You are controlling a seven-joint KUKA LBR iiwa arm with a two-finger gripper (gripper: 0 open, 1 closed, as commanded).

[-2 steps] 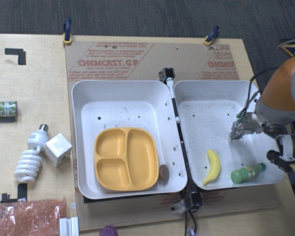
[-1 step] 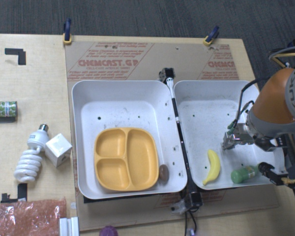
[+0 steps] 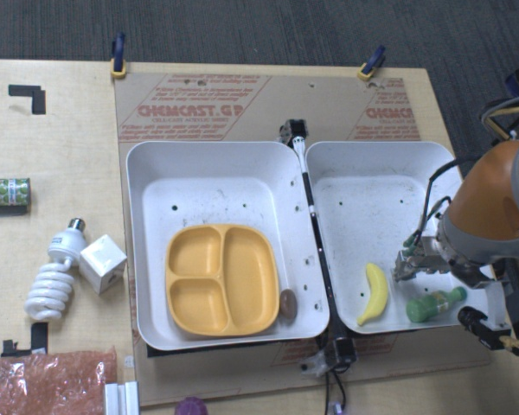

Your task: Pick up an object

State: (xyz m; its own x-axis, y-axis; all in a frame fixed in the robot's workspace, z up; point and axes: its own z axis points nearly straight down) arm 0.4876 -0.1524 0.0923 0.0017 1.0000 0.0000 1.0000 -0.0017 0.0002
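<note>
Two white bins sit side by side on the desk (image 3: 60,154), and the arm (image 3: 493,206) reaches into the right bin (image 3: 363,158) from the right. Its claw (image 3: 413,264) hangs low over the bin's floor, near the lower right part. Whether the claw is open or closed cannot be told from this slant; the wrist hides too much of it, and nothing can be seen caught in it.

The nearest things to take are a banana (image 3: 374,294) and a small green bottle (image 3: 433,304). The banana lies just to the left of the claw and a little toward the near edge, its long axis running roughly from the far side to the near side of the bin, curving slightly. The bottle lies just below the claw toward the near edge, on its side, with its long axis running left to right. Both look close enough that a short shift and a drop would likely do; the bottle seems slightly nearer.

In the left bin (image 3: 208,158) rest a yellow divided plate (image 3: 222,279) and a small brown lump (image 3: 288,303) beside it.
</note>
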